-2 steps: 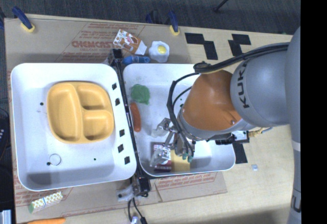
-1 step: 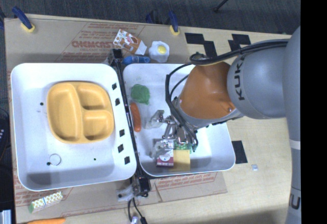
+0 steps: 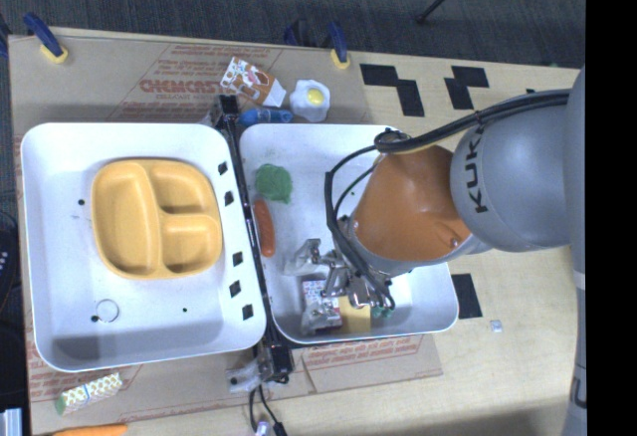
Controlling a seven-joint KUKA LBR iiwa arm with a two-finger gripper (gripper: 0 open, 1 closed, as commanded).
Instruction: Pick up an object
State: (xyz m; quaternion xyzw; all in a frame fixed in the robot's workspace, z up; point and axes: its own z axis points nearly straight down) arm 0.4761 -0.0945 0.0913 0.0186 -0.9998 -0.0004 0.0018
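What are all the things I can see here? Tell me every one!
Shallow white plastic bins: 2, white, side by side, left and right.
Divided yellow plastic tray: 1, yellow, left bin.
Green leafy toy: 1, green, right bin, upper left.
Orange carrot-shaped toy: 1, orange, right bin, left edge.
Yellow block: 1, yellow, right bin, beside the gripper.
White and yellow egg-like toy: 1, on cardboard above the bins.
Blue clamps: 2, bench's far edge, left and middle.
Grey and orange robot arm: 1, over right bin.
Gripper: 1, low in right bin.
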